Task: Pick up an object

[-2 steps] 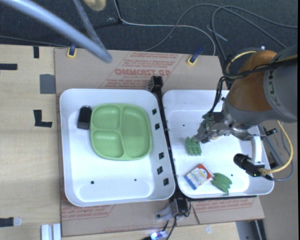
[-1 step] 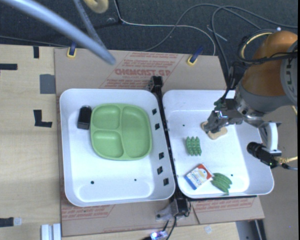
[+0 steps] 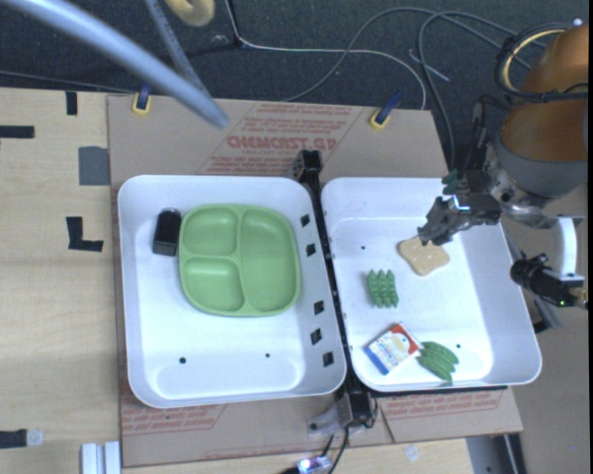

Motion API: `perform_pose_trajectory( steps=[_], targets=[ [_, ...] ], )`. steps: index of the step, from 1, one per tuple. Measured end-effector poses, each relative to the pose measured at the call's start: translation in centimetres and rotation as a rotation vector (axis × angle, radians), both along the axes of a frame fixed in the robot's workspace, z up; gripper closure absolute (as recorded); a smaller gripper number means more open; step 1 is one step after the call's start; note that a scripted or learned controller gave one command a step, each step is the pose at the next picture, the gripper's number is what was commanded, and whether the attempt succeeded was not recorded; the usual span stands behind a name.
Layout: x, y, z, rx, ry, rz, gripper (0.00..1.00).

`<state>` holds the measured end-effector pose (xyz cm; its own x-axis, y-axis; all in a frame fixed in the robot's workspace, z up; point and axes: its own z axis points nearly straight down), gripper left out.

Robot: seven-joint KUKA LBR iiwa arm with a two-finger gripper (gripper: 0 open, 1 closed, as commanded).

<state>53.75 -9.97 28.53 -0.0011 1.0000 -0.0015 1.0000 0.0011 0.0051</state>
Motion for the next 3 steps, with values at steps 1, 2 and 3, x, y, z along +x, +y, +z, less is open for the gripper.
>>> perform_pose_trajectory(
  steps=[1,2,3],
  targets=[
    [0.7,4.3,-0.8,0.002,0.007,0.003,1.0],
    [0.8,10.1,-2.3,0.002,0.007,0.005,1.0],
    [1.4,15.9,-4.4,0.002,0.009,0.005,1.0]
  ],
)
